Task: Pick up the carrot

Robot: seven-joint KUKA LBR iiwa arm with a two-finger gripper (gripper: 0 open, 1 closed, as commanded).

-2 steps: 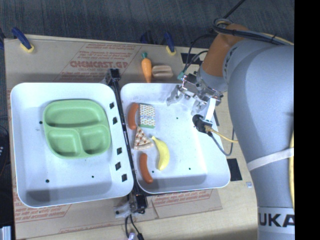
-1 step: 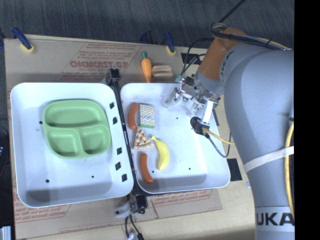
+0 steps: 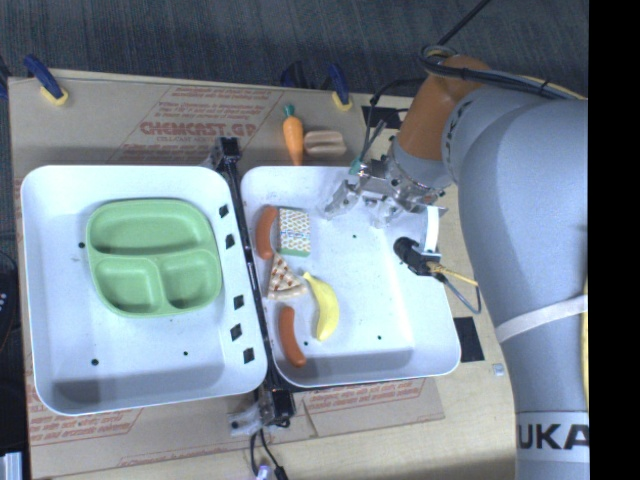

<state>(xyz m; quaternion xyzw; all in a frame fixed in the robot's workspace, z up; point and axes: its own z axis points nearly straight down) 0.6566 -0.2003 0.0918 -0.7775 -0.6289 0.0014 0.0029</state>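
Note:
The carrot (image 3: 292, 138), orange with a green top, lies on the cardboard just behind the right bin's (image 3: 400, 313) back rim, outside both bins. My gripper (image 3: 362, 204) hangs over the back part of the right bin, to the right of and nearer than the carrot, clearly apart from it. Its fingers stand open with nothing between them.
A tan bread roll (image 3: 323, 144) lies beside the carrot. The right bin holds two sausages (image 3: 264, 230) (image 3: 290, 336), a patterned block (image 3: 294, 230), a pizza slice (image 3: 284, 280) and a banana (image 3: 322, 308). A green divided plate (image 3: 153, 253) sits in the left bin (image 3: 60, 358).

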